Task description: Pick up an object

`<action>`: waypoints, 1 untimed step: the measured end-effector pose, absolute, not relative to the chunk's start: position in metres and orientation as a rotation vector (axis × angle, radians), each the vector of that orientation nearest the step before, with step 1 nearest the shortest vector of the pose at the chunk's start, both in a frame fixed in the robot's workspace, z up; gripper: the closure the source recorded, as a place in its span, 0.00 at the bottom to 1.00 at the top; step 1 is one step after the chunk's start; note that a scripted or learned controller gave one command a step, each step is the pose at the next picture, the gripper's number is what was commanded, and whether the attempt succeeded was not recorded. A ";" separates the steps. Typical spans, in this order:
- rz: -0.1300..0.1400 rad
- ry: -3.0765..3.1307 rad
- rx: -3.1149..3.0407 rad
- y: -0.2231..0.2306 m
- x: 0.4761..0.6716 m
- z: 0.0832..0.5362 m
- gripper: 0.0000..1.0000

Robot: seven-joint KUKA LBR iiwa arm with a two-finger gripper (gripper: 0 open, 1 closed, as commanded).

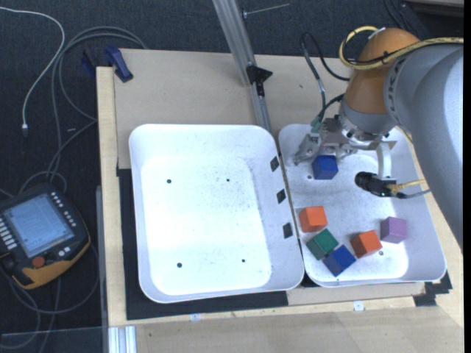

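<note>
My gripper [324, 155] hangs over the far part of the right bin [419, 263], open, its fingers [304, 153] spread wide. A blue cube [324, 168] sits right under it, between the spread fingers and not clamped. Nearer the front of the same bin lie an orange cube [314, 217], a green cube [321, 243], a second blue cube [340, 259], another orange cube [365, 243] and a purple cube [395, 229].
The left bin [199, 212] adjoins the right one along a shared rim with black clips [281, 195]. A slanted metal post [235, 35] rises behind the bins. A black connector with a yellow cable [375, 183] hangs off the wrist. A teach pendant [40, 230] lies off the bench, left.
</note>
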State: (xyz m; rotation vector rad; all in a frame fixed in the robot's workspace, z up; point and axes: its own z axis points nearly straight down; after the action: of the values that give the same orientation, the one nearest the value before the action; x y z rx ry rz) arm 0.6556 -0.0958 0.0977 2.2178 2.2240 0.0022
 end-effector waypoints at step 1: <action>0.005 2.222 2.216 -0.096 0.656 0.112 1.00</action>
State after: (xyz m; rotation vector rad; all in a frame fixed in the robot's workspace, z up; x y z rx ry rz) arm 0.6559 -0.0961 0.1117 2.2156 2.2218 0.0048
